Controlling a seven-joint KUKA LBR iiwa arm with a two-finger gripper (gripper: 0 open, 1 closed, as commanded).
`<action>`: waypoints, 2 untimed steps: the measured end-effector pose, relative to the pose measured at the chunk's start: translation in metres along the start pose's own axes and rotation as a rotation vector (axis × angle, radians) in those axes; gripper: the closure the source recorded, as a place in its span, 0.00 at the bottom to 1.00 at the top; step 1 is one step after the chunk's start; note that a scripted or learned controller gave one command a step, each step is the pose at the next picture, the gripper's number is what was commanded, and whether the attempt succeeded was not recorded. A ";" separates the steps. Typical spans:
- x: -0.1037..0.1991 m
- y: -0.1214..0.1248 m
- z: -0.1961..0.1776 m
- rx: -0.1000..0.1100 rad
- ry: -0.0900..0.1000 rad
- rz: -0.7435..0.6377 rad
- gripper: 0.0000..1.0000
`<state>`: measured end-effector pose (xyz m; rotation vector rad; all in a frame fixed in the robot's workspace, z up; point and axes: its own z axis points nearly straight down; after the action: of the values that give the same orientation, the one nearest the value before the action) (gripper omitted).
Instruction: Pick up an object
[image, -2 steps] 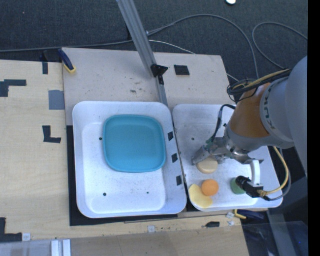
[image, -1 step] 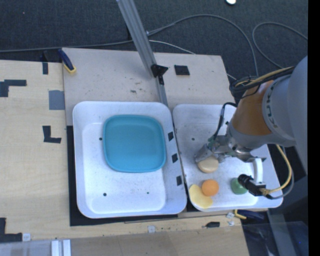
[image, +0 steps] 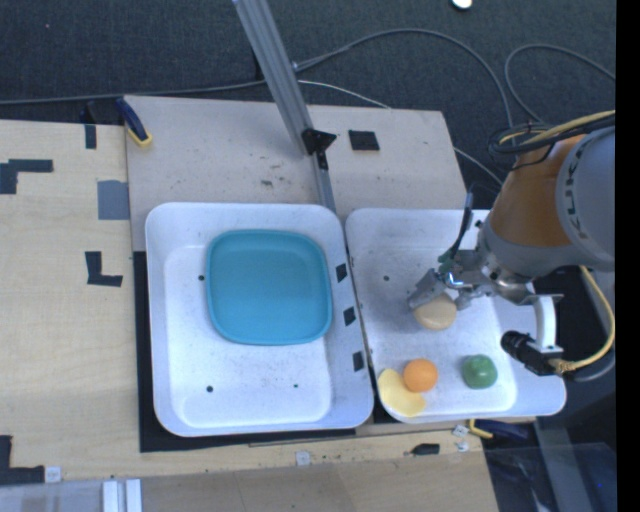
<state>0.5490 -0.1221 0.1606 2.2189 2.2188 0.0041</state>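
Blue square plate (image: 268, 286) lying flat in left white bin (image: 180, 400), metal pole (image: 290, 95) slanting across tan board (image: 220, 150) behind bins, cables (image: 430, 45) on dark floor, black tape marks (image: 98, 268) on wooden bench.

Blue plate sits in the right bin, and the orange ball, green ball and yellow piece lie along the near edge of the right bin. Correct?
Not quite. The camera view shows the blue plate in the left bin. The orange ball, green ball and yellow piece do lie along the right bin's near edge.

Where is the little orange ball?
The orange ball sits in the right bin, near its front edge, touching a yellow piece, with a green ball to its right.
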 end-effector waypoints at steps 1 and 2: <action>-0.001 0.011 -0.052 0.000 0.000 -0.001 1.00; -0.001 0.012 -0.080 0.003 0.001 0.000 1.00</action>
<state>0.5603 -0.1226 0.2409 2.2200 2.2208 0.0017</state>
